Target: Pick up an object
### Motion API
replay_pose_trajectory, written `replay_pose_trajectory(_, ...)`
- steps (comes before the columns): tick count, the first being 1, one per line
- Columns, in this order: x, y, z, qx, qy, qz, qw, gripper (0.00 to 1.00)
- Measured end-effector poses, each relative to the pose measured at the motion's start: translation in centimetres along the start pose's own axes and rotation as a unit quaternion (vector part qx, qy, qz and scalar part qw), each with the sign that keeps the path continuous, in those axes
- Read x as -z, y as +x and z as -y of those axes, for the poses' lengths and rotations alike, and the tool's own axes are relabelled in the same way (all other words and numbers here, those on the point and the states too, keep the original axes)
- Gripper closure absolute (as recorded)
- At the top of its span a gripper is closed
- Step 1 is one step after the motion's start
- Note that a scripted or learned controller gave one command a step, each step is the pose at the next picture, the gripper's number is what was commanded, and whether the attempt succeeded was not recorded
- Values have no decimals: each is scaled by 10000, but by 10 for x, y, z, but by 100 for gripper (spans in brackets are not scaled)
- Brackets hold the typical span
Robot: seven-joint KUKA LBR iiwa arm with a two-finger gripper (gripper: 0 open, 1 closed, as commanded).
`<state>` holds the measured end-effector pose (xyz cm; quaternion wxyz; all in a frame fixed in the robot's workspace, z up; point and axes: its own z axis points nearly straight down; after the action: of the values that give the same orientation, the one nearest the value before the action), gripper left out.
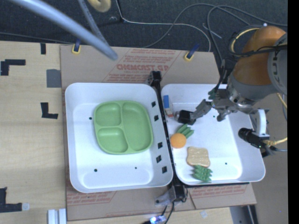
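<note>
The right bin [233,171] holds an orange toy fruit with green leaves [179,139] near its left wall. A slice of toast [198,157] lies in front of it, and a green leafy toy [202,173] sits at the bin's near edge. A small white, red and blue item [167,105] rests against the left wall. My gripper [188,117] reaches in from the right and hangs low over the bin's left part, just above the green leaves of the orange fruit. Nothing visible is held in it.
The left bin [79,162] carries a green divided plate [123,127]. A black divider strip [161,125] runs between the bins. Cables lie on the dark surface behind the bench, and a grey pole [60,17] crosses the upper left.
</note>
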<state>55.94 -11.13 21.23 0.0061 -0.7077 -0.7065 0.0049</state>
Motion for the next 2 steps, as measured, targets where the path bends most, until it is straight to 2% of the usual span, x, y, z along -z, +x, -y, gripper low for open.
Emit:
replay_pose_trajectory(1, 8, 0, -3, 16, -67, 6, 10000, 0)
replay_pose_trajectory(2, -55, 2, -8, 14, -53, 10, 10000, 0)
